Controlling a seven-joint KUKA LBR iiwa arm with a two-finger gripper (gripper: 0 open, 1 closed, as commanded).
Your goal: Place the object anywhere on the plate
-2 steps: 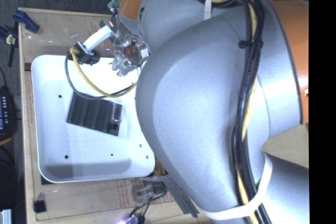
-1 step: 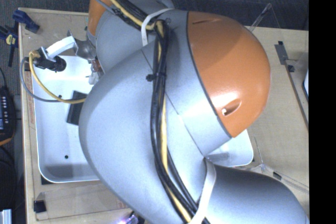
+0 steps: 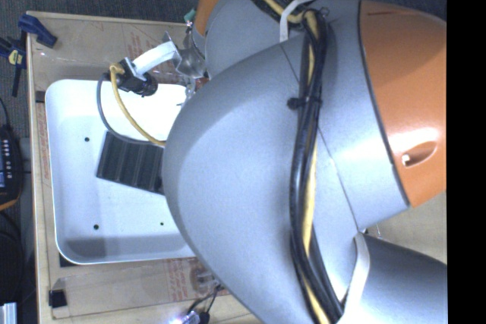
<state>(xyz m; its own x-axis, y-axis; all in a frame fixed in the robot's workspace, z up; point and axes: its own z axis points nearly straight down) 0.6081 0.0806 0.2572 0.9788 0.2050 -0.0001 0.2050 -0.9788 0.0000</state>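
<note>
Dark ribbed block (image 3: 129, 162) lies flat in the white bin (image 3: 76, 239), left of centre, just below the white plate (image 3: 144, 114). Hand (image 3: 188, 63) sits at the plate's upper right, apart from the block; open or closed, cannot tell. Grey arm (image 3: 304, 163) covers the right of the frame.

Just one camera here, fixed above the bench and looking down at a slant. The arm (image 3: 304, 163) sits very close to the lens, coming in from 3 o'clock, with a white bin (image 3: 76, 186) toward 9 o'clock.
</note>
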